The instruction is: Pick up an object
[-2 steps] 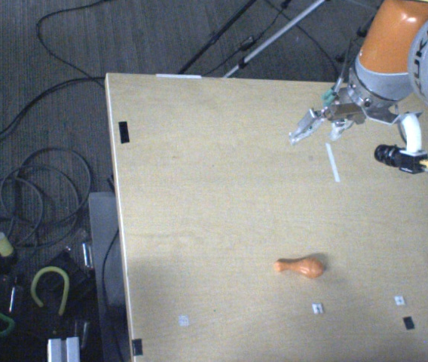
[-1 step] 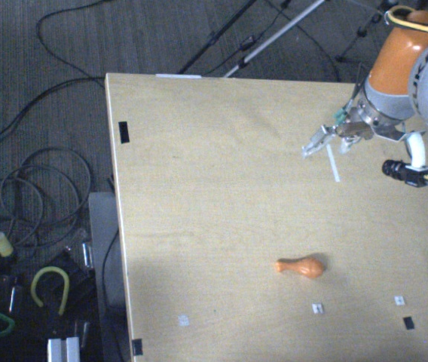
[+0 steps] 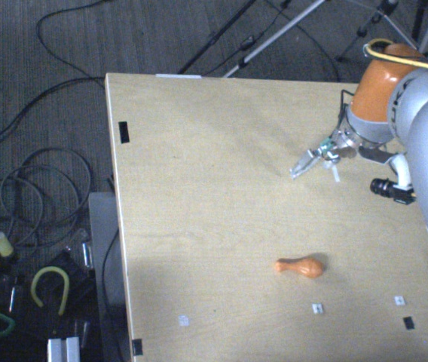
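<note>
Camera view: wide tan table, grey arm with orange band entering at right, its gripper hovering above the surface with nothing between its parted fingers, and a small orange gourd-shaped object lying well apart below it, near the table's front.

Robot lab: bench, floor cables, tripod legs, carpet.
</note>
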Controlling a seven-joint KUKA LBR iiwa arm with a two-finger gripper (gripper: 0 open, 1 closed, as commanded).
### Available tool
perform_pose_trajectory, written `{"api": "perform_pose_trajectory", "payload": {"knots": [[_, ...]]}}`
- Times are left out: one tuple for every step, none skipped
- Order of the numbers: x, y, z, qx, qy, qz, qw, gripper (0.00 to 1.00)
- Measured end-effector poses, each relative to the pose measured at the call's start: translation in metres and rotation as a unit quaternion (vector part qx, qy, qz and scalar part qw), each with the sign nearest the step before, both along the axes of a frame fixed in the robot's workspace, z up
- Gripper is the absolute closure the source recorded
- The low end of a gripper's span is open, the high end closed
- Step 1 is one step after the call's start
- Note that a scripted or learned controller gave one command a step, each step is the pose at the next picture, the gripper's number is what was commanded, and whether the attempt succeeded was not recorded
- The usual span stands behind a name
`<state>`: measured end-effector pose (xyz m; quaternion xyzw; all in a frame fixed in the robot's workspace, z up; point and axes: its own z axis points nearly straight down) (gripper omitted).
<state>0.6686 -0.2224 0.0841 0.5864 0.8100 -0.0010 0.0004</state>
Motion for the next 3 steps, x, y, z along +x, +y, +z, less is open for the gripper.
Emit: {"api": "perform_pose_trajectory", "payload": {"knots": [[0.000, 0.059, 0.000, 0.0013, -0.001, 0.140, 0.9902, 0.00], [0.001, 0.060, 0.011, 0.0026, -0.003, 0.140, 0.9902, 1.00], [0.001, 0.084, 0.086, 0.0014, -0.001, 0.111, 0.9938, 1.00]]}}
